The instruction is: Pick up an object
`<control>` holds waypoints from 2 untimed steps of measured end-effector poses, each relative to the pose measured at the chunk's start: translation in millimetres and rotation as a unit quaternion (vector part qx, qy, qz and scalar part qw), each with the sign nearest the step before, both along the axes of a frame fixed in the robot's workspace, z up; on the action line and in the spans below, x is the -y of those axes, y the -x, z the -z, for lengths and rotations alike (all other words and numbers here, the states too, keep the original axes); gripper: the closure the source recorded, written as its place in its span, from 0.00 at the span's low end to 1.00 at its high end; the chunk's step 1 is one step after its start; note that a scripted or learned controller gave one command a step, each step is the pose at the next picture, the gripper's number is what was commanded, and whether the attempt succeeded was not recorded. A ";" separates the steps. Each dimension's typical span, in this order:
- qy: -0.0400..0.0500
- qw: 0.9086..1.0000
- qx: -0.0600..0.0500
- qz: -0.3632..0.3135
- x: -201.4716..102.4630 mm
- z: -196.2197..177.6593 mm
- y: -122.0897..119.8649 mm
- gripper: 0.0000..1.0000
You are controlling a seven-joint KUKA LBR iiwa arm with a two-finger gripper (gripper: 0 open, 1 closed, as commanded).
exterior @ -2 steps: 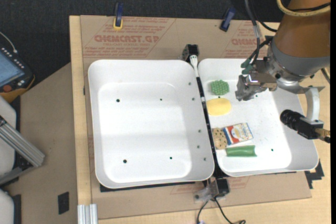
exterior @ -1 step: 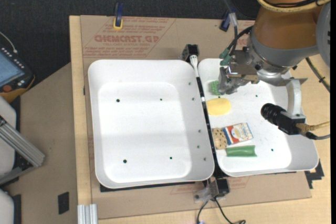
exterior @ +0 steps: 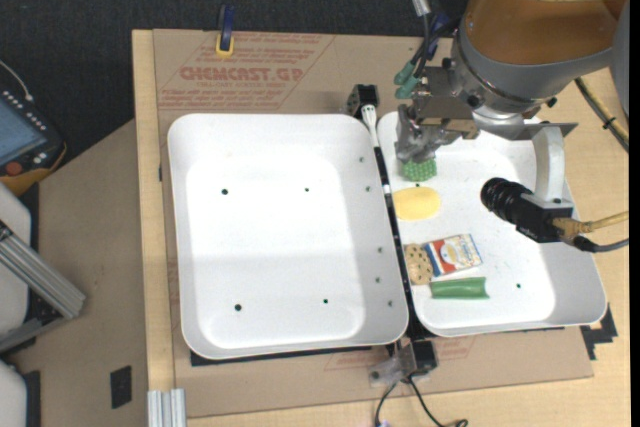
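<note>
Nearest you in the right bin [exterior: 580,300] lie a green block [exterior: 460,289] and a cracker box [exterior: 445,258], then a yellow lemon [exterior: 417,203]. Farthest, the tool [exterior: 418,155] stands low over a green object [exterior: 420,169], presumably to grasp it. You cannot tell how far it is open.

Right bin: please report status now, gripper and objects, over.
Gripper low in right bin, over green round object. Yellow piece, cracker box, green block lie apart, untouched. Nothing blocking.
</note>
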State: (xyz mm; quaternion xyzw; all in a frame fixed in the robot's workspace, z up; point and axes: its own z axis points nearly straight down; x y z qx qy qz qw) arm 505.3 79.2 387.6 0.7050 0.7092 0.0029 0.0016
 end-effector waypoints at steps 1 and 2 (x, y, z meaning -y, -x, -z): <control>0.000 1.000 0.006 0.000 -65.6 -119.9 -93.5 1.00; -0.001 1.000 0.000 -0.001 -150.2 -149.7 -73.6 1.00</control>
